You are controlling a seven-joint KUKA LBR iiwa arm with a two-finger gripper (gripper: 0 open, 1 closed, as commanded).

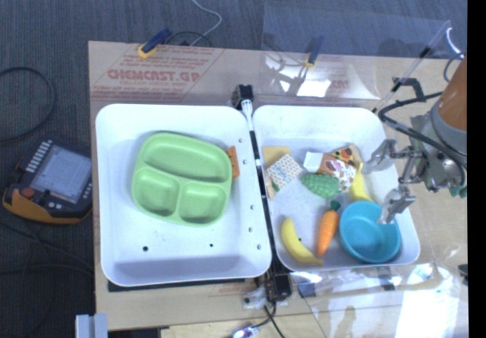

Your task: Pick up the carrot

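Nearest the camera, along the front of the right bin, lay a yellow banana, the carrot and a blue bowl in a row. The carrot sat between the other two, nearly upright in the view, its green top toward the back of the bin and its orange point toward the front, just beside the banana's tip and close against the bowl's rim. Behind it were a green leafy piece, a small white block and a printed packet. A green divided plate lay in the left bin.

The gripper hung over the right side of the right bin, its two fingers spread apart with nothing between them, one near the bowl's far rim and the other further back. It stood well to the right of the carrot.

By its look the carrot was a toy: light, stiff and smooth, likely to slip or roll if pinched near the tapering point. The thicker upper body, just below the green top, seemed the safest place to close on, with the fingers set across its width where the bowl and banana left some room
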